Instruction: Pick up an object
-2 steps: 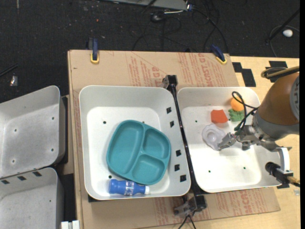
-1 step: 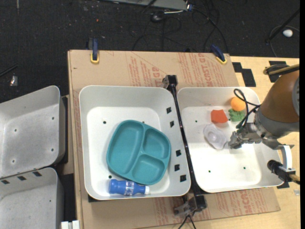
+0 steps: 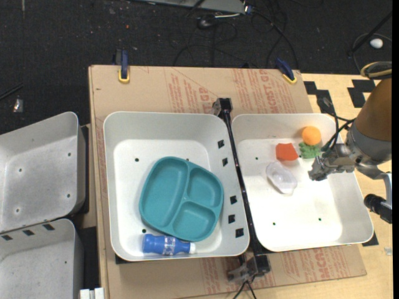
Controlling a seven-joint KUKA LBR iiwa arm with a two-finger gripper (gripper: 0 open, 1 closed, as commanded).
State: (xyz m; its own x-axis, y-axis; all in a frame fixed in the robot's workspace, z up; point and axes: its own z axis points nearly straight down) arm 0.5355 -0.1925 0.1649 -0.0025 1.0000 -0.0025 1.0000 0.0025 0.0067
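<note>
We see two bins side by side on a board. Left bin: a divided plate in the middle, a bottle lying in front of it, touching its front edge. Right bin: a block, a ball and a leafy toy near the back, a cup just in front of the block. The gripper sits right of the cup, just in front of the leafy toy.

Dark speckled floor strewn with black cables.
</note>
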